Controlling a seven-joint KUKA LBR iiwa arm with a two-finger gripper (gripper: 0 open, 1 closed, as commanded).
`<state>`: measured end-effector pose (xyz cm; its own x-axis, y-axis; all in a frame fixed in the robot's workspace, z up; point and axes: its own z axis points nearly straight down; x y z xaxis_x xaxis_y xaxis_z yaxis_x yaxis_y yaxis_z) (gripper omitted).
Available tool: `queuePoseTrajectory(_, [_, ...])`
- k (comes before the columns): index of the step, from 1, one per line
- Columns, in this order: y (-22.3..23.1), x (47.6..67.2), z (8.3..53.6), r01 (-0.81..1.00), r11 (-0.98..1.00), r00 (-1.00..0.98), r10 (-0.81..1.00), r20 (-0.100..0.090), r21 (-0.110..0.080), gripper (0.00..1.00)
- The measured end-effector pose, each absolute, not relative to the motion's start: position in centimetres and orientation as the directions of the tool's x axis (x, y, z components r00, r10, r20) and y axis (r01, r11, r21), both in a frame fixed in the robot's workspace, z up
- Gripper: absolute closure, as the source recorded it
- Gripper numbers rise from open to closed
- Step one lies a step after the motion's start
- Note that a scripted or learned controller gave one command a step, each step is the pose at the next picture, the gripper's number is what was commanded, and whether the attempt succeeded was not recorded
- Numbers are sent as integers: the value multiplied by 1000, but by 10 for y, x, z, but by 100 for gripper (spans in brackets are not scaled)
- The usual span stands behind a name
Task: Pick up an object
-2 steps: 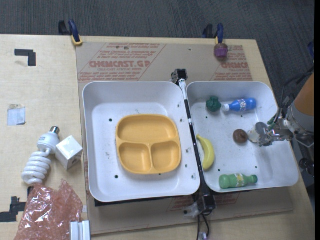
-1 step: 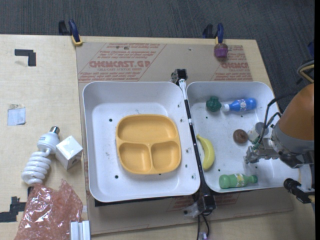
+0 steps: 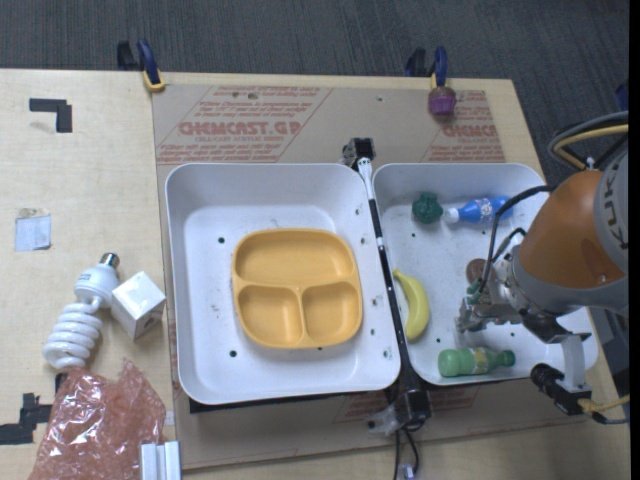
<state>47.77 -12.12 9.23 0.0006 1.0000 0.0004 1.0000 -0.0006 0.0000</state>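
Gripper [image 3: 478,313] low inside right bin [image 3: 440,190]; opening impossible to tell. Green bottle [image 3: 474,361] just below, banana [image 3: 413,304] leftward.

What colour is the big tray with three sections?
Yellow-orange; the divided tray shows best in the camera view.

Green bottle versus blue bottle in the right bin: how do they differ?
The green bottle is larger and lies near the bin's front wall, beside the gripper; the blue bottle is slimmer, white-capped, and lies near the back wall beside a small green object. Both lie on their sides.
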Motion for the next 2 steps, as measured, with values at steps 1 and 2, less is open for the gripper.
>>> queuePoseTrajectory(1, [-95,478,92,1000,-1,1,1000,0,1,0])
queuePoseTrajectory(2, [-92,506,92,1000,0,0,1000,0,1,0])
